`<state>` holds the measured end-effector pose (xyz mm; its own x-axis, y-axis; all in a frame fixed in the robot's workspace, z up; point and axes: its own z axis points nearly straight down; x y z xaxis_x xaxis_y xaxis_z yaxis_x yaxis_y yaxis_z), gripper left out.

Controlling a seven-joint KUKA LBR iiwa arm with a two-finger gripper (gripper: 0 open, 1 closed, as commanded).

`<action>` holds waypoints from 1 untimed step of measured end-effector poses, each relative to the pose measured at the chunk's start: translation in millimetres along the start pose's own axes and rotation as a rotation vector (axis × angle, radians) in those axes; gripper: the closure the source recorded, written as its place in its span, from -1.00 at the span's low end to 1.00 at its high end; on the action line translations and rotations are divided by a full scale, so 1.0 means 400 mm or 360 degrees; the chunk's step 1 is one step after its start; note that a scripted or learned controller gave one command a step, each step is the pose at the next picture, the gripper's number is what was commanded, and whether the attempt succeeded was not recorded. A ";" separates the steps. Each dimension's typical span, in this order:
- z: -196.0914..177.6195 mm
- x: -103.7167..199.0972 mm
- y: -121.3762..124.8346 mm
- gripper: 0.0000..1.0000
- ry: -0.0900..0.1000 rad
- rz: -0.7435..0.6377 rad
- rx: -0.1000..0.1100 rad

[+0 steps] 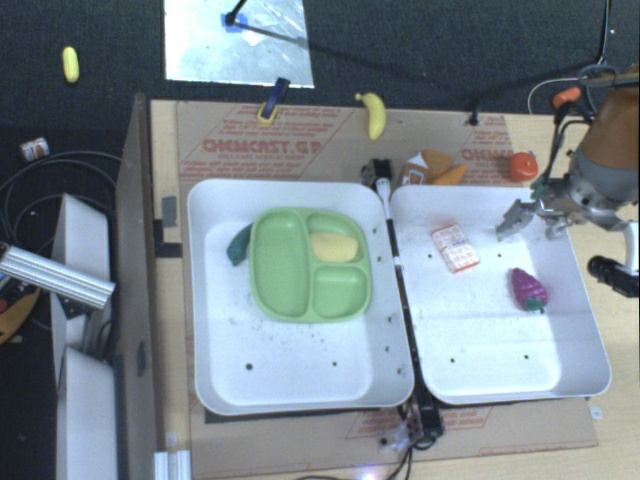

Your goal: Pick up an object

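Observation:
In the right bin (480,368) lie a small red-and-white patterned packet (454,247) near the upper middle and a purple grape-like toy (528,289) toward the right side. My gripper (533,218) hangs over the bin's upper right part, reaching in from the right, its fingers (513,218) spread open with nothing between them. It is above and slightly right of the packet, and above the purple toy. The left bin (230,368) holds a green divided plate (308,265) with a yellow item (334,245) in one compartment, and a dark green piece (239,243) beside it.
Behind the bins on the cardboard lie a yellow banana (374,115), an orange piece (440,168) and a red-orange ball (521,165). A divider ridge (396,268) runs between the two bins. Cables hang near the arm at the upper right.

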<state>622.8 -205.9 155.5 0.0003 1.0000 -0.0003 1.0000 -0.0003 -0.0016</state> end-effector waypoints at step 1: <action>-0.045 -0.001 -0.057 -1.00 -0.0001 -0.0002 -0.0005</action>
<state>600.0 -206.3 173.7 -0.0009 1.0000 -0.0012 1.0000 0.0009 0.0018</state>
